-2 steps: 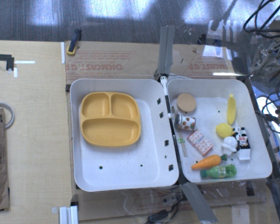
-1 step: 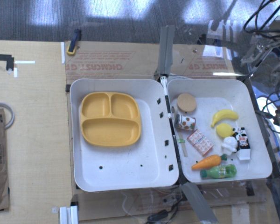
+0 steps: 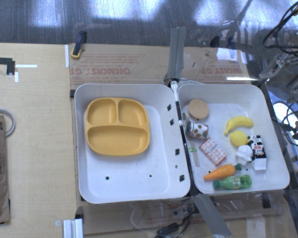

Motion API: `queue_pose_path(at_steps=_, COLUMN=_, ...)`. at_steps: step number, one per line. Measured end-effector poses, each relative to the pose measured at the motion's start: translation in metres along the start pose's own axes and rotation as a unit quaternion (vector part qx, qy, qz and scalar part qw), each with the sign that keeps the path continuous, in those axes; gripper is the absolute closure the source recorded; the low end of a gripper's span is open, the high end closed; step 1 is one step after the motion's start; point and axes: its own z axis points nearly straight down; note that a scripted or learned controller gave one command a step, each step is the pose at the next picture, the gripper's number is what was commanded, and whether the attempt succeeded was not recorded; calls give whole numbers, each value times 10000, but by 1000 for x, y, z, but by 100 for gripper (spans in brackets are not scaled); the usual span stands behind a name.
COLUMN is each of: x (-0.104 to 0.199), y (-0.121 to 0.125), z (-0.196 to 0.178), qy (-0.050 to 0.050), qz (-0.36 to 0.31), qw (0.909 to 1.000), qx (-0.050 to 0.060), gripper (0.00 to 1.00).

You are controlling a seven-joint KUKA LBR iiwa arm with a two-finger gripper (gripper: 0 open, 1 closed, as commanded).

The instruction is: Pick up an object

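Carrot (image 3: 221,172), orange toy, lies flat at 6 o'clock in the right bin (image 3: 271,114), tip toward 8 o'clock. Likely light, stiff plastic, smooth and rounded, so it may roll or slip out. Best hold: across the thick middle, closing at right angles to its long axis. Green bottle (image 3: 232,182) sits just beside it at 5 o'clock and the white toy (image 3: 244,154) near at 1 o'clock, so that side is tight. Red packet (image 3: 213,151) near at 11 o'clock. Left bin (image 3: 134,185) has a yellow divided plate (image 3: 117,126). Gripper state: cannot tell.
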Motion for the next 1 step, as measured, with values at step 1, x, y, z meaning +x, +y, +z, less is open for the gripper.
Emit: queue_pose_path(at_steps=1, x=-78, y=68, z=103, qy=0, qz=-416, qw=9991, qx=-6, gripper=0)
